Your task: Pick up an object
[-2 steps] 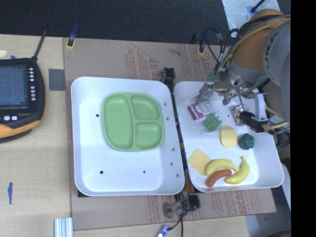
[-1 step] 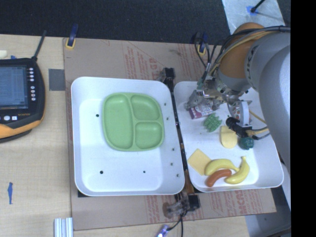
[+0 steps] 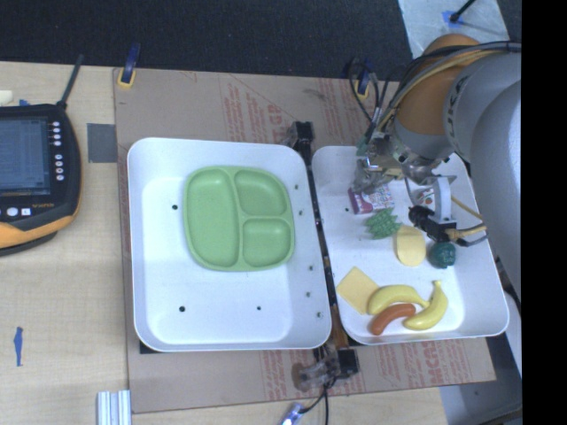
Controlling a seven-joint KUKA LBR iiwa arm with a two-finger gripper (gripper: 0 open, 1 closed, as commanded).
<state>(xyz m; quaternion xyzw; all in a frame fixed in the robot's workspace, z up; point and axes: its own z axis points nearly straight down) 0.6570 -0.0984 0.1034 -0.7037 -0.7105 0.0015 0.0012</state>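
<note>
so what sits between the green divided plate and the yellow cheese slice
In the camera view, bare white floor of the left bin, then the two bins' adjoining rims, lie between the green divided plate and the yellow cheese slice.

**Even light over the bench, soft focus throughout**

Diffuse overhead light falls brightly on both white bins [image 3: 142, 237], which verge on glare along their rims. Shadows are faint and short under the toys. The floor beyond the bench is dim. The whole frame is slightly soft and grainy; the arm [image 3: 478, 104] looms blurred.
</note>
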